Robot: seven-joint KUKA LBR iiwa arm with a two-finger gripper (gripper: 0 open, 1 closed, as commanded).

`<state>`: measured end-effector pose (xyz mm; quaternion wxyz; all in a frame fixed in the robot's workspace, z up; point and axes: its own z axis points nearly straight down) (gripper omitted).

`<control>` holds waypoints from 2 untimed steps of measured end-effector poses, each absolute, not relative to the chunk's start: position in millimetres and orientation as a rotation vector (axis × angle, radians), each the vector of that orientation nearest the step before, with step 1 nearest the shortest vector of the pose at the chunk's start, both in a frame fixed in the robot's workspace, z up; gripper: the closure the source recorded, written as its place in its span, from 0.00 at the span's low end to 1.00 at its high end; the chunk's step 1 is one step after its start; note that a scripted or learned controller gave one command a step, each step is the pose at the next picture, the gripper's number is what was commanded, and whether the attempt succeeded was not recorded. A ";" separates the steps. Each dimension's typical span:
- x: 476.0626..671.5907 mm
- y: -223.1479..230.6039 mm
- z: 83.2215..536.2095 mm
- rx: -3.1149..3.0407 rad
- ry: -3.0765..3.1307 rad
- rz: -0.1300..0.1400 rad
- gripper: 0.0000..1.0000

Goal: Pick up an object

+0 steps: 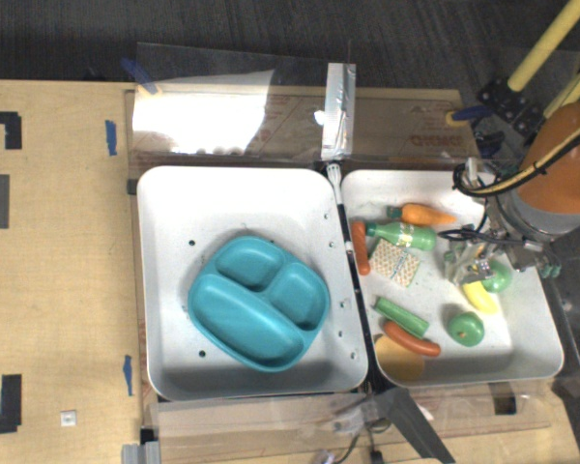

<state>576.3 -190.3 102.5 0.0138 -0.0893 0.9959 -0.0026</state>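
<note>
Two shallow white bins side by side on the bench. Left white bin (164, 211) carries a teal plastic divided plate (259, 301), three compartments, lying flat near its middle. Right white bin (536, 341) carries the loose toy items.

Arm reaches in from the right, orange band at the right edge; the two-finger gripper (476, 262) is down inside the right bin, at its right-middle. Cables and metal parts clutter it, and whether the fingers are open or closed cannot be told. Nothing is plainly seen between them.

Items close to the gripper: a yellow lemon-shaped toy (480, 298) just near of it, a small round green toy (498, 279) at its right side, touching or nearly so. A green plastic apple (466, 328) lies nearer still. Left of the gripper: a green toy bottle (402, 236), an orange toy carrot (424, 215) on the far side, a patterned square packet (395, 262), a green cucumber-like piece (401, 314), a red-orange sausage-shaped toy (411, 339).

Judgement: the grasp step is in hand, likeliest target the yellow or small green toy. Next move calls for closing squarely on one item, then a straight lift clear of its neighbours.
</note>
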 end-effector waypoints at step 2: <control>570.5 -184.3 89.4 -0.950 2.984 -0.005 1.00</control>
